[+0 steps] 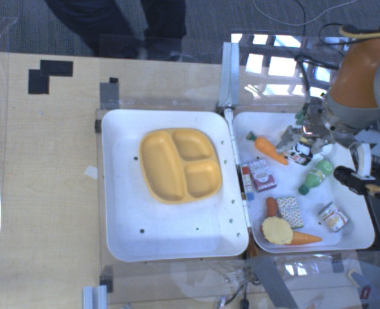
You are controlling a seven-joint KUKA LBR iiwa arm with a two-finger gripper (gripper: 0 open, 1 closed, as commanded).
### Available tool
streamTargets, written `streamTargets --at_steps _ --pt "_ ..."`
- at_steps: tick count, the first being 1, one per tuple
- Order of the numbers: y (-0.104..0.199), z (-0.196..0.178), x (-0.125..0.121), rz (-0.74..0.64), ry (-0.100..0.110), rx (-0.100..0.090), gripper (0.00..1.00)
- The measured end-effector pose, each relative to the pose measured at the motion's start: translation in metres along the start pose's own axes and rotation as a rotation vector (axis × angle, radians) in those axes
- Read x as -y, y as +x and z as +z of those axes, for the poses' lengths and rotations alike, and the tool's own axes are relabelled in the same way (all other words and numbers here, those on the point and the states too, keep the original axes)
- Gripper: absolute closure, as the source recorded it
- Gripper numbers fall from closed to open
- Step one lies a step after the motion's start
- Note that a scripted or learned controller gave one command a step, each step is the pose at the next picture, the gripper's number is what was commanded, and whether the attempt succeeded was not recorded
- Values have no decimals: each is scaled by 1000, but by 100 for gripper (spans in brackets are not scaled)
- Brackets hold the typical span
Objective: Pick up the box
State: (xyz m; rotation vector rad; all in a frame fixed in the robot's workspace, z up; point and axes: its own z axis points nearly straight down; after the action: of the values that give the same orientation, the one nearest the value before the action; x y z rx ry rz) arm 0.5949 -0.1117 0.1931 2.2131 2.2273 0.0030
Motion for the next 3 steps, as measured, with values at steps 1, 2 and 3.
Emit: streamTargets --at_steps 1,2,3 --pt "15 89 16 -37 -20 2 0" --pt "22 98 -2 190 -17 -2 0" --pt "-8 94 -48 73 -9 -2 0"
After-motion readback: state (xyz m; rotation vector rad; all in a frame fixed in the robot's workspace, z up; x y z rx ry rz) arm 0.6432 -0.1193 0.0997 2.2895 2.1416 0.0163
